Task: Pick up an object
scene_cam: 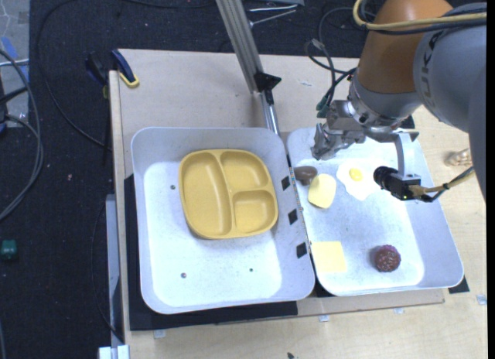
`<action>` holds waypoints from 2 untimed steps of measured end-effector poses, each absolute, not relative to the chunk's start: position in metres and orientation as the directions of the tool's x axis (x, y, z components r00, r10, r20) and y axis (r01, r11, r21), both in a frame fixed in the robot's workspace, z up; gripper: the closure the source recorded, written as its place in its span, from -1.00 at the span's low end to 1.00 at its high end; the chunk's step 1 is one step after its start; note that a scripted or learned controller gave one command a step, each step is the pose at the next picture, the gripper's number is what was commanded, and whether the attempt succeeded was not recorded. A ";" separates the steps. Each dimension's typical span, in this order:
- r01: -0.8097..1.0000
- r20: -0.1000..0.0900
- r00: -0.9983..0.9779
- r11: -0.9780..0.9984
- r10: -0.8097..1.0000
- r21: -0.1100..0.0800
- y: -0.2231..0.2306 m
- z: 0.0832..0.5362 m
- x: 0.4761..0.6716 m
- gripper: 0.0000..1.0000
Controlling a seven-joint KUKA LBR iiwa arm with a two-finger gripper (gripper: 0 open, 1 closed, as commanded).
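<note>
The right bin (433, 253) holds several small food toys. A fried egg (355, 180) lies near its back. A pale yellow potato-like piece (322, 191) sits beside the egg. A small brown piece (305, 173) rests at the bin's left wall. Toward the front lie a yellow cheese square (329, 256) and a dark red meatball (386, 258). My gripper (325, 145) hangs over the back left part of this bin, just above and behind the brown piece and the potato piece. I see nothing between its fingers.
The left bin (155, 257) bears a yellow divided tray (229, 193). A metal pole (240, 32) slants up from the gap between the bins at the back. Cables and a black fitting (396, 182) hang off the arm above the egg.
</note>
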State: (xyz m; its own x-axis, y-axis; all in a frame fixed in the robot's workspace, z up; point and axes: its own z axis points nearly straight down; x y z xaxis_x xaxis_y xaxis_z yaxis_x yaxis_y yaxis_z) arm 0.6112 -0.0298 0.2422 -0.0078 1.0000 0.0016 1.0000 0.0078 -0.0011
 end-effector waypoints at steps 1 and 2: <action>1.000 0.001 -0.008 0.008 1.000 0.001 0.027 0.241 0.612 1.00; 1.000 0.001 -0.007 0.007 1.000 -0.002 0.080 0.229 0.596 1.00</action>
